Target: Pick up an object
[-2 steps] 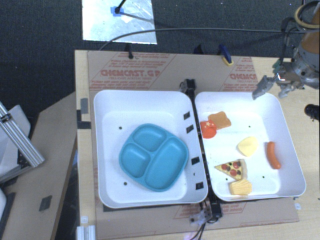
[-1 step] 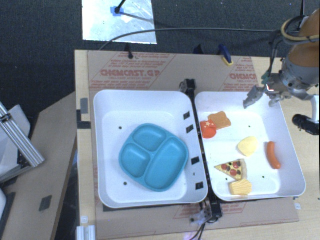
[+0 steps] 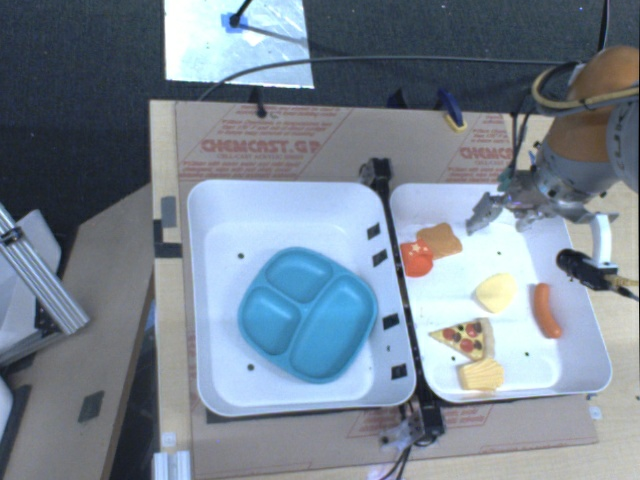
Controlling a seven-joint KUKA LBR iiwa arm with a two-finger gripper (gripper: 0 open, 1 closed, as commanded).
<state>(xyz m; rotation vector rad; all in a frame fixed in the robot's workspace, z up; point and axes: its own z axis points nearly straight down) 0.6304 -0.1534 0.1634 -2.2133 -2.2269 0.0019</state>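
Observation:
My gripper hangs over the far part of the right bin, its two fingers spread open with nothing between them. Just left of and below it lies a tan toast piece, with a red tomato beside it. Nearer the front of the same bin are a pale yellow lump, an orange sausage, a pizza slice and a yellow ridged chip. None of them touches the gripper.
The left bin holds a blue divided plate. A black clip strip runs along the wall between the bins. The arm's black attachment juts over the right bin's right rim. A foil sheet lies beyond the bench.

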